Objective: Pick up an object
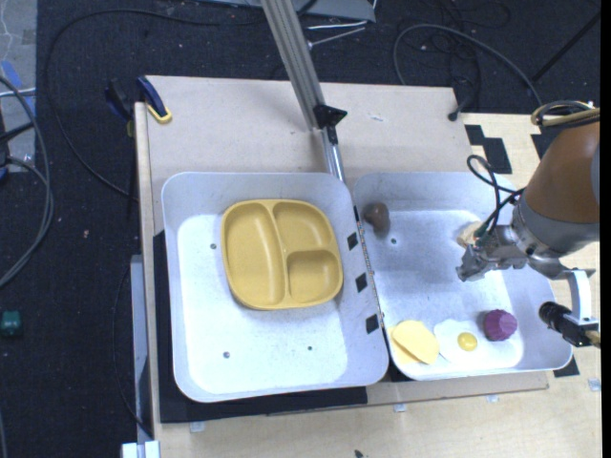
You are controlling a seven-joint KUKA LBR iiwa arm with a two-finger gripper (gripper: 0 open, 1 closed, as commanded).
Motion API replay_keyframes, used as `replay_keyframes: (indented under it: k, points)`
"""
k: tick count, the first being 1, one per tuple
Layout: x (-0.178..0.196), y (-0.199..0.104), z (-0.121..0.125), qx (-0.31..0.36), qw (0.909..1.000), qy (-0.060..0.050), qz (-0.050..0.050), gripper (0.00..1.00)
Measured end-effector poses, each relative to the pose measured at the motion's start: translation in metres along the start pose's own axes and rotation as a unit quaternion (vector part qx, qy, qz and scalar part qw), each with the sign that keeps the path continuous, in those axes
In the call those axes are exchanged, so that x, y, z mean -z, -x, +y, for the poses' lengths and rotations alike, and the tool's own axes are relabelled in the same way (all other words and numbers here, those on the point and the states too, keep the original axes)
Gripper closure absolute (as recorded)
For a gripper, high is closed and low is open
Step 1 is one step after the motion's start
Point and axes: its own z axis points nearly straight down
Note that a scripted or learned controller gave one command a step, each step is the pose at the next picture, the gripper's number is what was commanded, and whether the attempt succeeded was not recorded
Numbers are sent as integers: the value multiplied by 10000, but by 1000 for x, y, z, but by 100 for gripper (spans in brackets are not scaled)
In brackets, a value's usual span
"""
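My gripper (pixel 474 259) hangs low over the right part of the right bin (pixel 420 256), its tip just above the bin floor. Whether anything sits between its fingers is hidden by the wrist. A pale object (pixel 468 234) peeks out just behind the gripper. A purple object (pixel 499 325) lies toward the bin's near right corner. Beside it is a fried egg toy (pixel 460 339), and a yellow wedge (pixel 414 342) lies left of that. A small brown object (pixel 378 217) rests near the bin's far left corner.
The left bin (pixel 191 351) bears a yellow divided plate (pixel 282 253). A metal pole (pixel 298 51) slants up from between the bins. Cables (pixel 492 194) trail off the arm above the right bin.
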Motion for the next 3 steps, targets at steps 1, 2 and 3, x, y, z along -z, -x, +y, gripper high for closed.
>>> replay_keyframes:
  k: [1,2,3]
  points:
    - [57,10,-2,-11,10000,15,-8,100]
    - [62,11,-1,0,10000,-7,3,100]
    - [63,-53,4,38,10000,-23,21,100]
